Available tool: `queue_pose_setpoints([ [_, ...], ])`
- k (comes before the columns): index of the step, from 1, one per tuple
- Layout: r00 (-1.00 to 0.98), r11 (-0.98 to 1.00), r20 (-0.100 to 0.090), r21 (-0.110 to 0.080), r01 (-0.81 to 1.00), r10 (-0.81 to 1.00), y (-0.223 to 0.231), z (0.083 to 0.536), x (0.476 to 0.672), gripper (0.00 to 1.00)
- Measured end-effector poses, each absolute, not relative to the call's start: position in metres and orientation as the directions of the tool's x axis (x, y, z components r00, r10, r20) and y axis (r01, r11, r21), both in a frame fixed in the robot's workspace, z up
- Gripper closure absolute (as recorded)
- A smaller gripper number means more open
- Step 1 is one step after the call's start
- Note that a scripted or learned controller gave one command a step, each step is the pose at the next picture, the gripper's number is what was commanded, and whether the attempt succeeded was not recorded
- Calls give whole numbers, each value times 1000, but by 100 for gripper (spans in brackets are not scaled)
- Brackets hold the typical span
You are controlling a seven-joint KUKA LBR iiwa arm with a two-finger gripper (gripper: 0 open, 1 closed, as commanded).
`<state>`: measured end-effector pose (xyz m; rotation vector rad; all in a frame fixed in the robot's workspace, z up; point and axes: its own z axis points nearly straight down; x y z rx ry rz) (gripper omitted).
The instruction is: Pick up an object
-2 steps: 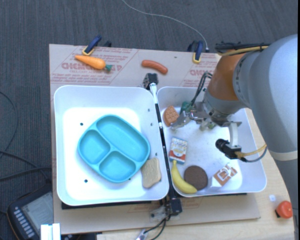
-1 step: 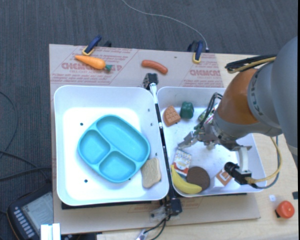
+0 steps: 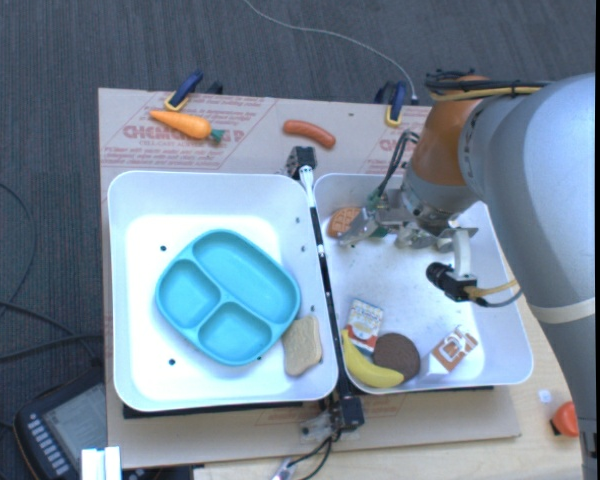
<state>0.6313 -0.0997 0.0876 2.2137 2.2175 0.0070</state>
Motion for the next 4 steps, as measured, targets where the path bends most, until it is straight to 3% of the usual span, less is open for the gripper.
queue_pose_setpoints([
  [1, 2, -2, -3, 3, 1000, 1000, -132, 88, 527, 0],
  [2, 2, -2, -6, 13, 1000, 1000, -102, 88, 487, 0],
  [4, 1, -1, -4, 13, 1000, 1000, -102, 88, 487, 0],
])
